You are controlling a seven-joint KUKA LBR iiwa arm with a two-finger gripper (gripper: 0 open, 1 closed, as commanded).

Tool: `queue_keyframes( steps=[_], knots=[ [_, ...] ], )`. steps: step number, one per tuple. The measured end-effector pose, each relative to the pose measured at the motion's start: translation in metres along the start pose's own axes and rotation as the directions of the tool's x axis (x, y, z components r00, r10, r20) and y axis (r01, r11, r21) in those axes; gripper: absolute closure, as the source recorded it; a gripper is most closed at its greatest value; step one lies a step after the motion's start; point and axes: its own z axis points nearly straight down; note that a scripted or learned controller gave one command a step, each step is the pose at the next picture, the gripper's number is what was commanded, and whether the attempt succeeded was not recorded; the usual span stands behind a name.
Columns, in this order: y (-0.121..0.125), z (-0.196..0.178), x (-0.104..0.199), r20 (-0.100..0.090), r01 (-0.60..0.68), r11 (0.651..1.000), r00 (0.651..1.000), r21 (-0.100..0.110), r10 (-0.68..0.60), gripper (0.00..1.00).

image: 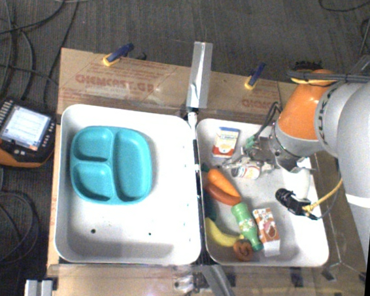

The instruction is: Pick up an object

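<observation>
Camera view: gripper (249,164) hung low in the right bin (315,253); whether its jaws were spread or clenched I cannot tell. Carrot (223,181) lay just beside them toward the left bin (162,243), long axis slanting across the bin.

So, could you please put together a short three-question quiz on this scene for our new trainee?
1. True or false: the teal divided plate lies in the right bin.
2. Which bin is the hand over?
3. Which lies nearest the bench's front edge: A) the carrot, B) the banana, C) the small carton?

Key: 1. False, it lies in the left bin. 2. The right bin. 3. B.
</observation>
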Motion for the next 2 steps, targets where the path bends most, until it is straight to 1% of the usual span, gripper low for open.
queue_keyframes(
  steps=[1,2],
  knots=[
    [-0.001,-0.008,0.0,-0.001,0.0,1.0,1.0,0.003,0.0,1.0],
    [0.043,-0.09,0.06,0.002,-0.032,0.999,0.999,0.0,0.032,1.0]
  ],
)
